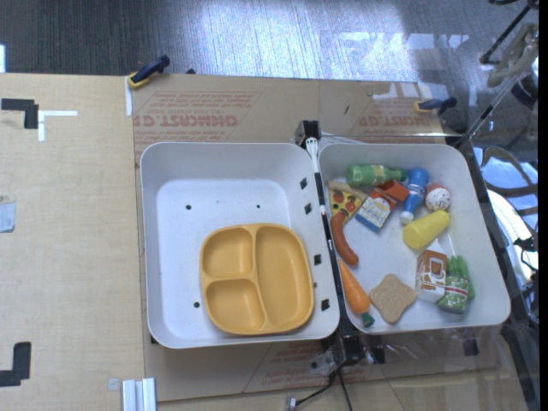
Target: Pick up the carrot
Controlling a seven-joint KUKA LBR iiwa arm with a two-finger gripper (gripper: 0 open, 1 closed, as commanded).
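Note:
The carrot (354,290) is orange with a green stem end. It lies along the left wall of the right bin (492,255), near the bin's front corner, stem end pointing to the front. A red-brown sausage (343,239) lies just behind it, and a slice of toast (392,298) lies to its right.
The left bin (171,178) holds a yellow divided plate (256,277). Further back in the right bin lie a green bottle (373,175), a pizza slice (345,202), a blue carton (374,212), a blue bottle (416,187), a white ball (437,198), a yellow bottle (425,229) and a packet with greens (443,281).

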